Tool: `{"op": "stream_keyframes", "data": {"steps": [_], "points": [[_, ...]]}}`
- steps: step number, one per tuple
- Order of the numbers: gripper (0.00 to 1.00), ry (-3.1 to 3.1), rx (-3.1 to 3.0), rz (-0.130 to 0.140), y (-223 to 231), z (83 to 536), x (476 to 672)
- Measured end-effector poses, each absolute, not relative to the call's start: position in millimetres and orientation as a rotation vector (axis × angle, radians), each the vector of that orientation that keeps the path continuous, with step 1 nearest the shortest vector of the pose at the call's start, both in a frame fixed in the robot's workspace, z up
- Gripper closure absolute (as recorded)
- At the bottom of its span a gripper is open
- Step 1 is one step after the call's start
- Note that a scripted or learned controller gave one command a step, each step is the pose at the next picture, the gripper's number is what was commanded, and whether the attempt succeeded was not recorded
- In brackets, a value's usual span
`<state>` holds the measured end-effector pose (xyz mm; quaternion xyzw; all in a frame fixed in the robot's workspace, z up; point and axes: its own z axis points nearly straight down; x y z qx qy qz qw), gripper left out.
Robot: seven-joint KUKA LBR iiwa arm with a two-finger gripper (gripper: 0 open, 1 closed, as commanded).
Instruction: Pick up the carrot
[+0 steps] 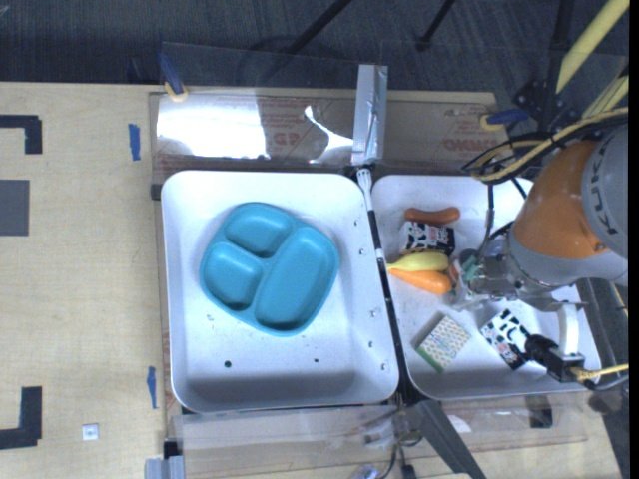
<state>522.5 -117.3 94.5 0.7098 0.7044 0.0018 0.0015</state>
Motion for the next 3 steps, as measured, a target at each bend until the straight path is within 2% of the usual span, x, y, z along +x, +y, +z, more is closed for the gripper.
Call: {"op": "stream_keyframes", "data": {"steps": [1, 2, 3], "points": [[1.00, 2.126, 2.311, 0.011, -133, 87, 522.3], [0.00, 2.122, 2.311, 0.006, -135, 86, 521.9], [0.00, 2.105, 2.327, 0.002, -175, 85, 577.8]]}}
